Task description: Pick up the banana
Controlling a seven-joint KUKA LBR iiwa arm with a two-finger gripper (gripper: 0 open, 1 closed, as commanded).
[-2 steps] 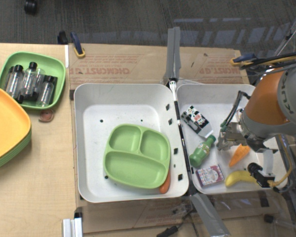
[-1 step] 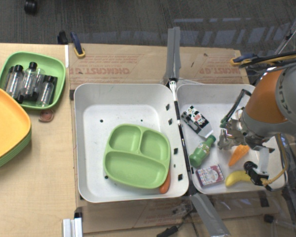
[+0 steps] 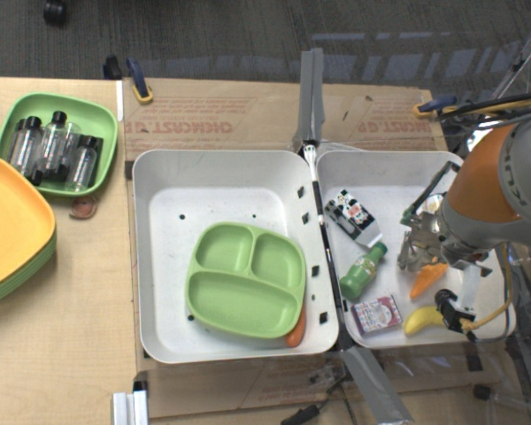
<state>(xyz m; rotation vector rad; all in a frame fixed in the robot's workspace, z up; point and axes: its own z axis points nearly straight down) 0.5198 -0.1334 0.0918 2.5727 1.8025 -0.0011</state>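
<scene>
So the yellow curved banana (image 3: pixel 422 320) lies at the near edge of the right white bin (image 3: pixel 382 162), just beside an orange carrot-shaped toy (image 3: pixel 427 278) and a pink printed card (image 3: pixel 377 313). The metal two-finger gripper (image 3: pixel 418 248) hovers above the carrot. Honestly can't tell how it's set. I'd guess it could grab the carrot instead.

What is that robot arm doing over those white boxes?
The robot arm is reaching into the right bin to pick up the banana. Its gripper sits low just above the banana, beside an orange carrot. The banana lies on the bin floor, not picked up yet. The left bin holds a green plate.
</scene>
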